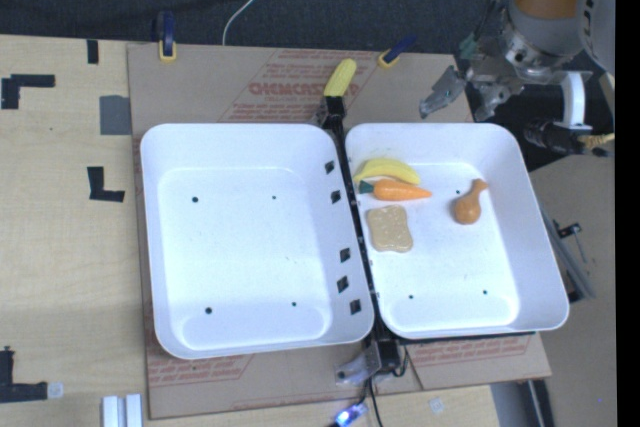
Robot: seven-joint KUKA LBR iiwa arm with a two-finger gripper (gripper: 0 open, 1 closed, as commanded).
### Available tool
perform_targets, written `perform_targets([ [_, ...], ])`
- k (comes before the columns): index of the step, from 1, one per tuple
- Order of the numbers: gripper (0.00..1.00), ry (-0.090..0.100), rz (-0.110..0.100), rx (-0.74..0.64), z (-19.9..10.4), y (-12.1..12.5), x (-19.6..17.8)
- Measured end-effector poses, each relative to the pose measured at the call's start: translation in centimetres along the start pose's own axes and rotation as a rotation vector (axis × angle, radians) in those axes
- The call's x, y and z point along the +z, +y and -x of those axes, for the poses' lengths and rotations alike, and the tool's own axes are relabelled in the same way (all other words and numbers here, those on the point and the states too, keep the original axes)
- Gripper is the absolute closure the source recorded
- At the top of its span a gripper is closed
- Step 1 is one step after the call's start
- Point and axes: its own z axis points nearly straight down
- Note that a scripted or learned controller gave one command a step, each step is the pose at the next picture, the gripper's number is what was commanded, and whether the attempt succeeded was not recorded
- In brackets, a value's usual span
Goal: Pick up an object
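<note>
While the grey arm's claw (468, 95) hung above the far rim of the right shallow white plastic bin (520, 295), its fingers stood spread and grasped nothing. In that bin lay a curved yellow banana (388, 169) touching an orange carrot (402, 192), a tan bread slice (390, 229) just below (near the divider), and a brown drumstick (468, 203) apart.
</note>
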Motion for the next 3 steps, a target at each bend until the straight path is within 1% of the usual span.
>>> perform_targets([
  [1, 0.00, 0.004, -0.017, 0.002, -2.1, -6.5, 12.3],
  [2, 0.00, -0.002, 0.007, -0.002, -1.3, 0.5, 8.6],
  [3, 0.00, 0.000, 0.007, 0.001, -3.3, -2.4, 17.8],
])
